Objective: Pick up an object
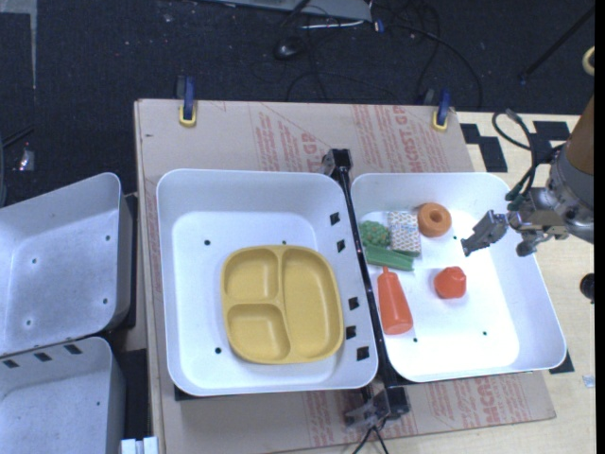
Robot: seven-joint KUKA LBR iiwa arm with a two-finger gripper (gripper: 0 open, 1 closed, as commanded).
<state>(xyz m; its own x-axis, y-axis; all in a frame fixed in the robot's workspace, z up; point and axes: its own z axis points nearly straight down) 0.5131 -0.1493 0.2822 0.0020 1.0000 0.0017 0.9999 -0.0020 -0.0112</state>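
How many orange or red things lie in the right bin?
3: an orange ring near the back, a red block in the middle, and an orange bottle by the left wall. None seems hidden.

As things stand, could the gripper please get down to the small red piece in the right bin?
Probably yes: the gripper hangs just up and right of the small red piece, which lies apart from the orange ring and the long orange piece.

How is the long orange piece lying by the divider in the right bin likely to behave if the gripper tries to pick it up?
The long orange piece looks rounded and smooth, so it may roll or slip sideways if pinched off-centre. It looks like moulded plastic, so probably stiff and light. It lies close to the right bin's left wall, which may leave a finger little room. The gripper hovers apart from it.
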